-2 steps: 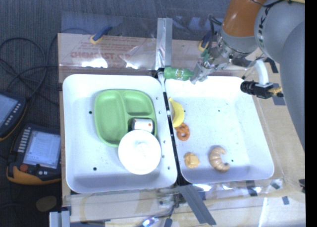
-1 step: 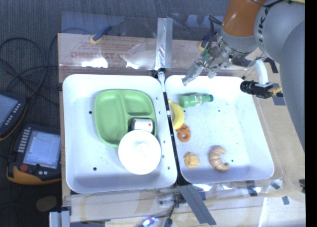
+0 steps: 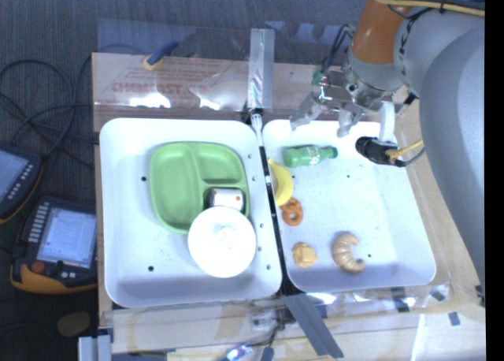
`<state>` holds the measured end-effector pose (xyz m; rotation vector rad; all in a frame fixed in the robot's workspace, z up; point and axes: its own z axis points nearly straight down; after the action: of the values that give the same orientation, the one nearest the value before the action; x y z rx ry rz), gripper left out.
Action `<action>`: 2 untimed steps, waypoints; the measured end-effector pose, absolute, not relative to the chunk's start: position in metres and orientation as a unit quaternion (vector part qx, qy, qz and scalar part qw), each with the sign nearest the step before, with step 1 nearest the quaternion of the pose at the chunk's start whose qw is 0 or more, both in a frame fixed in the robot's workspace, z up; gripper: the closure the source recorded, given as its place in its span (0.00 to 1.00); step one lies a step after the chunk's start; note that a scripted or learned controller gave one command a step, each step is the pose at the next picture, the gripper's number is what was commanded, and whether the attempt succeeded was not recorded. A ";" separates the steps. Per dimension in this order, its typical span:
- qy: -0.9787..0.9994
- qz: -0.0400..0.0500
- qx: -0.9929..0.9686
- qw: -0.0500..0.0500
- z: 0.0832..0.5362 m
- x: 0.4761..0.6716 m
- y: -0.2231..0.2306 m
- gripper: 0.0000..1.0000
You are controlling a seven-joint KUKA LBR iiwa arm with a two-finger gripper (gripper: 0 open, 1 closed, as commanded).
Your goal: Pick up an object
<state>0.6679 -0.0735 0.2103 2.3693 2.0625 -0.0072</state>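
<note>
Gripper [image 3: 324,117]: fingers spread wide, holding nothing, poised over the far edge of the right bin [image 3: 409,221]. Green bottle [image 3: 309,155]: on its side just below the fingers, near a banana [image 3: 282,181]. Step: approach, judged. Next: descend, straddle the bottle, close squarely so it cannot roll.

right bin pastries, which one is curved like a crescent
The croissant, nearest the right bin's front right corner. The bun beside it is a round lump, and the pretzel further back is a small ring.
</note>
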 end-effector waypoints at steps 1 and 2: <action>0.657 -0.005 0.754 0.002 0.219 0.668 -0.074 1.00; 0.657 -0.005 0.754 0.002 0.219 0.668 -0.074 0.00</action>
<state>0.6680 -0.0738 0.2193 2.3647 2.0622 -0.0162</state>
